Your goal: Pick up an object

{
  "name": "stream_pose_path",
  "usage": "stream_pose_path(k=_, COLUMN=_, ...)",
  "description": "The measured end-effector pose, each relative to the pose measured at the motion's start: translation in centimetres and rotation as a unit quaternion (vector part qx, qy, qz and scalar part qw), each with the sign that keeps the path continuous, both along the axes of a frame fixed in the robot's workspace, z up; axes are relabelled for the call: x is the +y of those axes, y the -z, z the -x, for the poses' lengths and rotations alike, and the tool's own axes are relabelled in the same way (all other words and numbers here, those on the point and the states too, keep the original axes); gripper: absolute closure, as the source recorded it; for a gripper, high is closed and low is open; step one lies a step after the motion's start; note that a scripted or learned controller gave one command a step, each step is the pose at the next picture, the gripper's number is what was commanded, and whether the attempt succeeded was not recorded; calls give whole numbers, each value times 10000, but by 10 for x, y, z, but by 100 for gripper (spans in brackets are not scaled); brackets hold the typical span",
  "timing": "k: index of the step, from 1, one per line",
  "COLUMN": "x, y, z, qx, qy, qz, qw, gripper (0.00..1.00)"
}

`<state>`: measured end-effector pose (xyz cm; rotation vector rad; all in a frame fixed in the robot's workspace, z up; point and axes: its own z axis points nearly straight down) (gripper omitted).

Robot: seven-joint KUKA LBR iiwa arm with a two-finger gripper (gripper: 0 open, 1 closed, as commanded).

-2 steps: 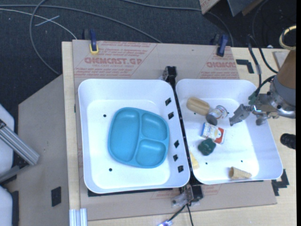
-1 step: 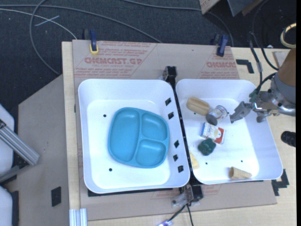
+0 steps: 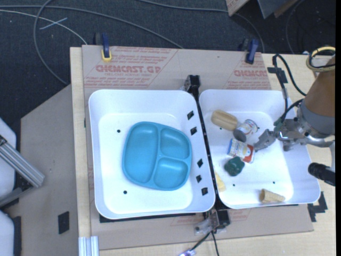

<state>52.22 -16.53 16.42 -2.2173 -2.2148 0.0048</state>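
A pale blue moulded plastic tray with three compartments (image 3: 156, 156) lies flat in the middle of the left-hand shallow white plastic bin (image 3: 101, 108), which fills the left half of the wood-topped table (image 3: 85, 79) and holds nothing else. Across the central divider, the right-hand white bin (image 3: 298, 193) carries the loose items: a tan bread-roll-shaped piece (image 3: 224, 120) toward the far edge, a small silver can on its side (image 3: 245, 128) just beside it, a small blue, white and red packet (image 3: 239, 149) below that, a dark green rounded lump (image 3: 233, 167) touching the packet's near end, a small yellowish scrap (image 3: 220, 183) by the divider and a tan cork-like stub (image 3: 272, 196) near the table's front edge.

The grey arm's two-finger gripper (image 3: 265, 139) reaches in from the table's right edge and sits low over the cluster, its tip just beside the can and the packet. Whether the fingers are spread or closed cannot be told from this angle, and nothing is plainly seen between them.

By the look of it, the pick is unfinished: every object rests on the bin floor, none lifted. The approach appears made; what remains is a secure grasp, most likely on the can or the packet, and the lift clear of the bin.
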Motion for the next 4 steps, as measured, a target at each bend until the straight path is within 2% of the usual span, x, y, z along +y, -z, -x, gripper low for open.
stream_pose_path(k=2, x=3, y=77, z=-3, qx=-42, qy=-7, qz=-8, qw=10000, gripper=0)
stream_pose_path(k=3, x=3, y=62, z=-6, qx=-84, qy=-7, qz=7, qw=10000, gripper=100)
stream_pose_path(k=4, x=4, y=-2, z=-7, qx=-71, qy=-12, qz=26, qw=10000, gripper=100)
